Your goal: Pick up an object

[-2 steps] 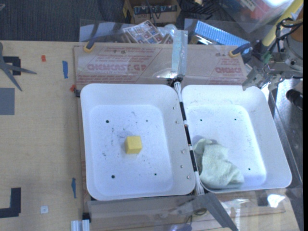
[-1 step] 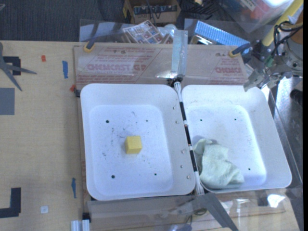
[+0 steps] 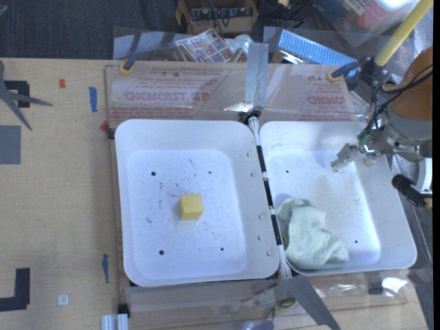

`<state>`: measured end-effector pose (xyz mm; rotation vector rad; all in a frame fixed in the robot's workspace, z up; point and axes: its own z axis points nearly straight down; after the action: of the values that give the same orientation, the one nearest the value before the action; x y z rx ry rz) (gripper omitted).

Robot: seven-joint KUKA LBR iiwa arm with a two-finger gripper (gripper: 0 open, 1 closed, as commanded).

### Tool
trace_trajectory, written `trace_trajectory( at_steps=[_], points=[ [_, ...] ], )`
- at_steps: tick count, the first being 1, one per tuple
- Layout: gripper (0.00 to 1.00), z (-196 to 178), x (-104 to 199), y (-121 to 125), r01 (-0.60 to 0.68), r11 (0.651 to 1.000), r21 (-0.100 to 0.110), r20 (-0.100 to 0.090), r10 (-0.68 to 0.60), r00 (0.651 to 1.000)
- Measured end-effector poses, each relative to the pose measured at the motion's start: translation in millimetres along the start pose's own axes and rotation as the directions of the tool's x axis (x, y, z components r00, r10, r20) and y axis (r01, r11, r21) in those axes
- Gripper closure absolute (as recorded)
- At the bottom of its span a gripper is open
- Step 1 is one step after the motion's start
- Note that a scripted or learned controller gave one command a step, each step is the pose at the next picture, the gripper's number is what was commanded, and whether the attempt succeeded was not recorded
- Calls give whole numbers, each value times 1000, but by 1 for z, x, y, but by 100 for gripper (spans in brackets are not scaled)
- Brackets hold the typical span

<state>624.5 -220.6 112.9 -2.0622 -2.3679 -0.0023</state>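
A small yellow block [image 3: 191, 206] lies near the middle of the left bin [image 3: 137, 143]. A crumpled pale green cloth [image 3: 311, 234] sits in the near left corner of the right bin [image 3: 385, 253]. My gripper [image 3: 345, 157] hangs over the far right part of the right bin, well above and behind the cloth. Nothing shows in it. The arm's orange band [image 3: 416, 95] rises behind it at the right edge.
A clear plastic sheet with red lettering [image 3: 185, 88] lies behind both bins. A metal divider [image 3: 258, 81] runs between them at the back. Boxes and cables [image 3: 213, 5] crowd the area beyond the bench. Wooden bench top [image 3: 55, 184] spreads to the left.
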Motion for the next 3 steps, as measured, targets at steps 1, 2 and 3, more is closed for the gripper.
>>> trace_trajectory(
  at_steps=[1, 2, 3],
  points=[
    [100, -13, -2, 2, -1, 1000, -7, 5, 1, 1000],
    [100, 24, 7, -77, 448, 894, -5, 8, -448, 894],
    [100, -53, 55, -77, 412, 911, -3, 6, -412, 911]
  ],
)
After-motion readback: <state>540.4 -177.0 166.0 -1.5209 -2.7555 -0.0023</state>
